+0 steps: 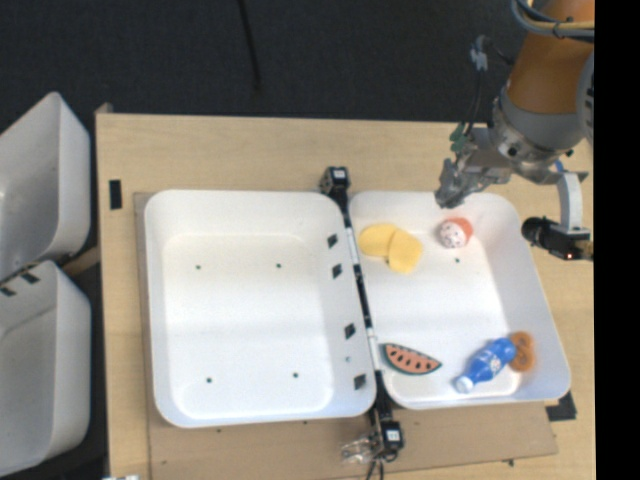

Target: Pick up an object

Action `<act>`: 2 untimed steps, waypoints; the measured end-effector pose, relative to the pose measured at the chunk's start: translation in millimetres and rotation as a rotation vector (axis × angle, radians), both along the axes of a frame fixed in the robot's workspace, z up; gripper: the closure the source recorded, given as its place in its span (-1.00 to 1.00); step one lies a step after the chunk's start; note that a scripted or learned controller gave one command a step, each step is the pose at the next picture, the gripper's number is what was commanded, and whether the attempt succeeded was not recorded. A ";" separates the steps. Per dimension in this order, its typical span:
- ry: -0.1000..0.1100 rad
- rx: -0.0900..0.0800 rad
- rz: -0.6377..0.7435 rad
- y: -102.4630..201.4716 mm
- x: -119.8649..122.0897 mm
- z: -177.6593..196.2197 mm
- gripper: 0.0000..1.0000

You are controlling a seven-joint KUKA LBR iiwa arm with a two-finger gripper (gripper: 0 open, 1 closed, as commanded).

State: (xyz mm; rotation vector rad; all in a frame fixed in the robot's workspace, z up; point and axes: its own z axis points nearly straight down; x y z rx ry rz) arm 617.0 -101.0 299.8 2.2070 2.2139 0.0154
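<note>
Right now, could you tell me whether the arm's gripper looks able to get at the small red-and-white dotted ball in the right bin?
Probably yes: the gripper hangs just above the red-and-white dotted ball, with nothing between them, and the yellow pieces lie apart to one side.

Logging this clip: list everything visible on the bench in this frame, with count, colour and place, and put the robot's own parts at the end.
left bin: 1, white, left half of the bench.
right bin: 1, white, beside the left bin, holds all the loose items.
yellow piece: 1, yellow, far-left part of the right bin.
small ball: 1, white with orange-red, far part of the right bin, just below the end effector.
watermelon slice: 1, red with green rind, near-left corner of the right bin.
blue bottle: 1, blue with white, near-right corner, lying on its side.
orange item: 1, orange-brown, touching the bottle's right end.
bench: 1, light wood.
arm: 1, grey with orange band, at the right.
end effector: 1, dark grey, over the right bin's far edge.
</note>
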 end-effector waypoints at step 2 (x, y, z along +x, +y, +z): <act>0.024 0.004 0.001 86.9 26.2 29.4 1.00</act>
